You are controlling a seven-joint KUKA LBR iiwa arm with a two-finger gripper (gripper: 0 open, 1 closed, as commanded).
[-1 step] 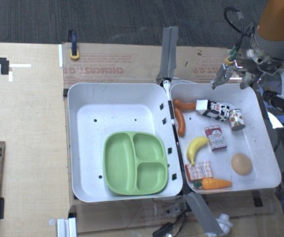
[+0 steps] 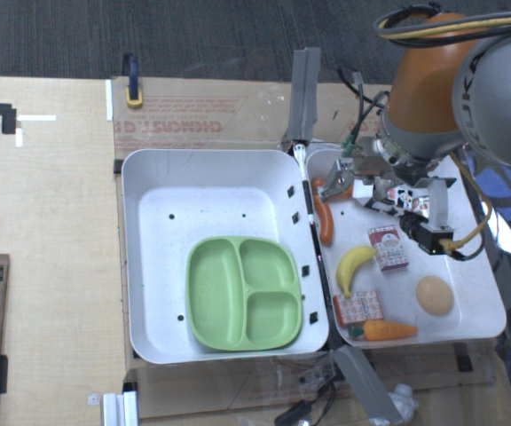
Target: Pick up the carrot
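The carrot (image 2: 389, 330), orange with a small green end, lies flat at the front edge of the right bin (image 2: 482, 322), just in front of a red-and-white packet (image 2: 358, 307). My gripper (image 2: 385, 193) hangs over the back of the same bin, well behind the carrot and apart from it. The wrist with its cables covers the bin's back part. Nothing shows held in the gripper.
In the right bin also lie a banana (image 2: 353, 266), a small red-and-white box (image 2: 389, 247), a tan egg-shaped item (image 2: 434, 295) and a red-orange sausage-shaped item (image 2: 326, 221) along the left wall. The left bin (image 2: 149, 238) holds a green divided plate (image 2: 245, 293).
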